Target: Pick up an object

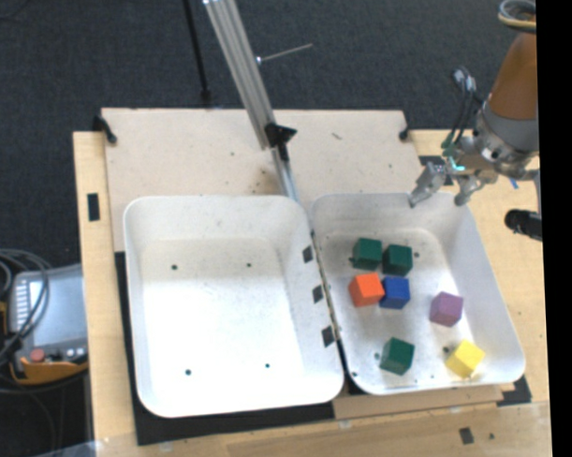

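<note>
The right bin [474, 254] holds several small blocks: two dark green ones [367, 253] [398, 259] side by side, an orange one [367, 288] touching a blue one [395, 292], a purple one [446, 308], a third green one [397, 355] and a yellow one [465, 358]. My gripper [442, 193] hangs over the bin's far right corner, above and apart from every block. Its two fingers [422, 192] are spread with nothing between them.
The left bin [223, 300] lies beside the right one. A slanted metal post [248, 74] rises from the bench behind the bins. A control pendant [41, 325] and cables sit off the bench's left side.
</note>
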You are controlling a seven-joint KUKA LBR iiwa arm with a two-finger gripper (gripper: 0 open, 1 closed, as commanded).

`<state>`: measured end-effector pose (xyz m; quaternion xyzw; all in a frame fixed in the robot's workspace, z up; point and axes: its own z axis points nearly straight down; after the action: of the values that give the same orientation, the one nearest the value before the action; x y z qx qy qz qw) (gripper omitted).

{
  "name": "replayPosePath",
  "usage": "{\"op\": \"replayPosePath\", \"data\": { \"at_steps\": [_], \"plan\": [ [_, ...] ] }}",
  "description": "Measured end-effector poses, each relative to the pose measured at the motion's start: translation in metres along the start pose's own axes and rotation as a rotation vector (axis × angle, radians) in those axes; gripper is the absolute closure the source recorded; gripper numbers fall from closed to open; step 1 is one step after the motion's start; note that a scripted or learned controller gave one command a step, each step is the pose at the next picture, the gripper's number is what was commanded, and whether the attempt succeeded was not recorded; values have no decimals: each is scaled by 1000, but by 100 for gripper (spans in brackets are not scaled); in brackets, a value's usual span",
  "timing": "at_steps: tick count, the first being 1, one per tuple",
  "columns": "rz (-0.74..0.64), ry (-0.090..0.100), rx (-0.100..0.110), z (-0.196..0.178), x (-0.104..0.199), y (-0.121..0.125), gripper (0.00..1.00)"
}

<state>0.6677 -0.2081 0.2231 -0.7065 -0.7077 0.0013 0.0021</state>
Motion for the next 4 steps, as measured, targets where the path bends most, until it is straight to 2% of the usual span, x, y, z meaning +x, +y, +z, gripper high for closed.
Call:
{"op": "replayPosePath", "data": {
  "at_steps": [1, 2, 3, 4],
  "plan": [
    [-4, -4, -4, -4, 0, 1, 0],
    [-3, -3, -3, 38, 1, -3, 0],
    [-5, -2, -1, 99, 6, -1, 0],
    [-7, -3, -4, 127, 5, 0, 0]
  ]
}}
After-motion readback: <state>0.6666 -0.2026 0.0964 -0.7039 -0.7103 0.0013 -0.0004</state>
